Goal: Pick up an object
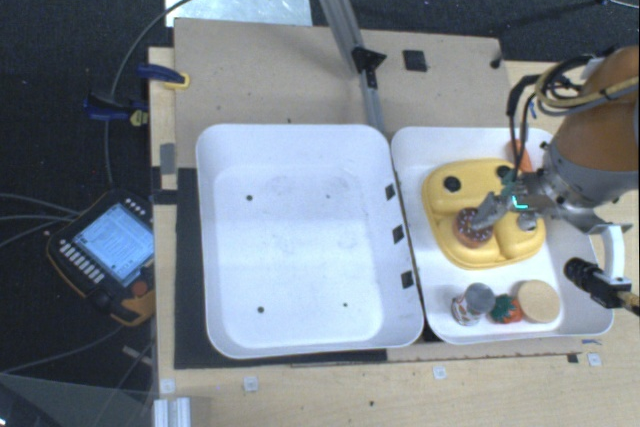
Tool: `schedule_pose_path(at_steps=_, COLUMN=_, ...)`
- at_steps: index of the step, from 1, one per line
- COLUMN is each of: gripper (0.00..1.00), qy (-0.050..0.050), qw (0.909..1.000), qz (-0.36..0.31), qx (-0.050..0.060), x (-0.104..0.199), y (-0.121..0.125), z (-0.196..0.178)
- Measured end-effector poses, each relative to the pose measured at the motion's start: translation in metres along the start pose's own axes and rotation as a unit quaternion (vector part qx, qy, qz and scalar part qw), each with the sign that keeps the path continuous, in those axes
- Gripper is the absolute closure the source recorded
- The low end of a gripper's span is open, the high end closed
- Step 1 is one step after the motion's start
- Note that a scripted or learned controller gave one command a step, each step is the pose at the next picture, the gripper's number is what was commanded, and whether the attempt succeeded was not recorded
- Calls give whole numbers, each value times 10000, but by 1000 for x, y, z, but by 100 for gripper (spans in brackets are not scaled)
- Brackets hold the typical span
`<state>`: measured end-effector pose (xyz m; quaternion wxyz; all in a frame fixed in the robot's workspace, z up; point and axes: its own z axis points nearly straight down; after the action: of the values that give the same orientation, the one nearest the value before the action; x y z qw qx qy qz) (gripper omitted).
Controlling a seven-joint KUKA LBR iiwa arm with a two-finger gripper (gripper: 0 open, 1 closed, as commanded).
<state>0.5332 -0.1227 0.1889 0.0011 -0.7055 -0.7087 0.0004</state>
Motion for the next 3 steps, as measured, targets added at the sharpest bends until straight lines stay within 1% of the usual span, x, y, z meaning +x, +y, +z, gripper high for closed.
schedule_pose_path(at_steps=1, gripper=0, qy=-3, qw=10000, qz=-2, qx=-17, x=0, y=1, z=-1)
schedule_pose_path(at_steps=2, gripper=0, qy=0, qw=10000, qz=15, qx=10, x=2, y=-4, z=61)
schedule_pose_path(at_steps=3, gripper=0, qy=8, qw=10000, qz=-14, qx=-66, x=3, y=1, z=82)
